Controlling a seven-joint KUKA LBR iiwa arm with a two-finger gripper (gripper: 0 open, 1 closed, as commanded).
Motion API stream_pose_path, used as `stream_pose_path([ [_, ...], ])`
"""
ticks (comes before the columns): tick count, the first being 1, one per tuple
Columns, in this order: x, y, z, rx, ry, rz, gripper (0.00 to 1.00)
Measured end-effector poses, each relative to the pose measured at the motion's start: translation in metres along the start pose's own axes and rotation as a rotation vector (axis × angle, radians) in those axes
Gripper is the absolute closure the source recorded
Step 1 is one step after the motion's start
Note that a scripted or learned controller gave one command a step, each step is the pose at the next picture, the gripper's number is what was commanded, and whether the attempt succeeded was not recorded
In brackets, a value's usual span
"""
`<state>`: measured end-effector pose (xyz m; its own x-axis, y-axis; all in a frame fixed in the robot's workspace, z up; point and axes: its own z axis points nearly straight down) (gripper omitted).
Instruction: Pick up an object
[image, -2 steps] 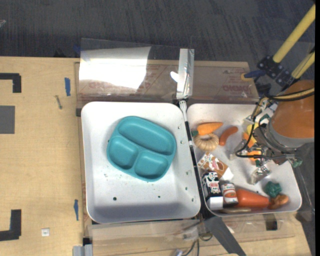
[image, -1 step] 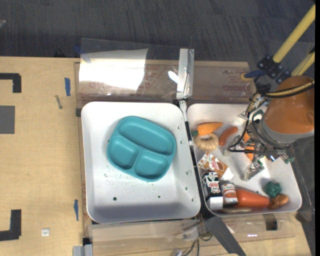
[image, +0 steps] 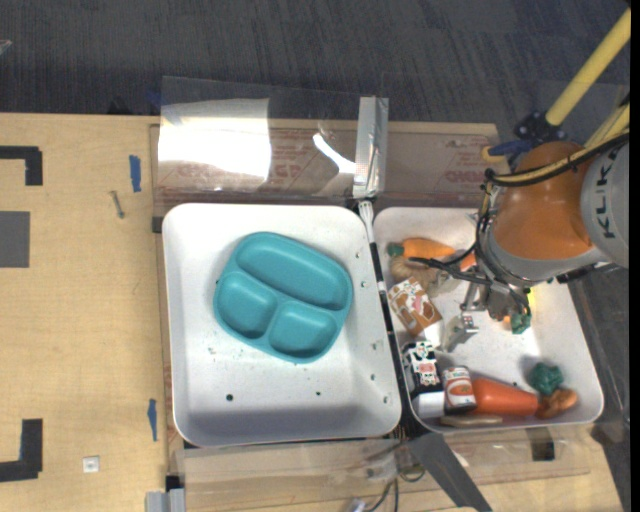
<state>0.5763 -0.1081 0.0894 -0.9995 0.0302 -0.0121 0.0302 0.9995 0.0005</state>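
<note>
Desk: tan, bearing two white bins.
Left bin: teal divided tray.
Right bin: toy carrot, clutter.
Claw: centre-right, poised low for picking; spread or pinching, cannot tell.

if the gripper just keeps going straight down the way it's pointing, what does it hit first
Most likely the bare white floor of the right bin, just right of the snack packet. The gripper hangs over that open patch, though depth is hard to judge from this slanted view.
</note>
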Motion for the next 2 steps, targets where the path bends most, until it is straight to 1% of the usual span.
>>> stream_pose_path([
  [1, 0.020, 0.014, -0.026, 0.003, 0.003, -0.174, 0.00],
  [2, 0.064, -0.026, -0.026, 0.006, -0.008, -0.628, 0.00],
])
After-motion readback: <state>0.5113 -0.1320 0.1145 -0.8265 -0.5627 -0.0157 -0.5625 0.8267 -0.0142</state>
